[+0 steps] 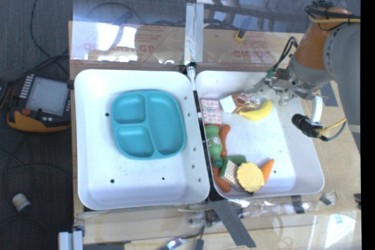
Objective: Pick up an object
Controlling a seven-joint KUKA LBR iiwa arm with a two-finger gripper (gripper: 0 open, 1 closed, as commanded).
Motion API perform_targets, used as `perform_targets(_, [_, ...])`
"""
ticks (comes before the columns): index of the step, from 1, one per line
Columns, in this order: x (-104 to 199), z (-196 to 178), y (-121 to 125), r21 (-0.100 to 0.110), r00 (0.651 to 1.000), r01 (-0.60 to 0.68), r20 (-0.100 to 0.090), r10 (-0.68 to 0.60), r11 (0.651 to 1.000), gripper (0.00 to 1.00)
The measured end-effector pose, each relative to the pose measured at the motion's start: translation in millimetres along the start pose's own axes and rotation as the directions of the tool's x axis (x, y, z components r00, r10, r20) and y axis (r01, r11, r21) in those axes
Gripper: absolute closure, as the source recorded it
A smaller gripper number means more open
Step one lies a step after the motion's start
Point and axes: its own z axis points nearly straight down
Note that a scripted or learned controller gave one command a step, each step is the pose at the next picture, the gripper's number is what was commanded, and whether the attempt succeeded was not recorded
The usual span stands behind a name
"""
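The gripper (265, 86) hovers by the banana (258, 112) (right bin (304, 175)), beside a teal tray (146, 124).

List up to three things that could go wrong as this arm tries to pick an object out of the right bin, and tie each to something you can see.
1. The banana lies against a snack packet, so a grasp there might catch both or neither.
2. The toys in the bin's lower left corner, such as the carrot, are heaped together and may be hard to separate.
3. The gripper works close to the bin's far wall and might clip it.
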Motion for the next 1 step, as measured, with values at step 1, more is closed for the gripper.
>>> perform_targets(1, [-3.9, 0.9, -6.4, 0.002, 0.996, 0.09, -0.001, -0.09, 0.996, 0.0])
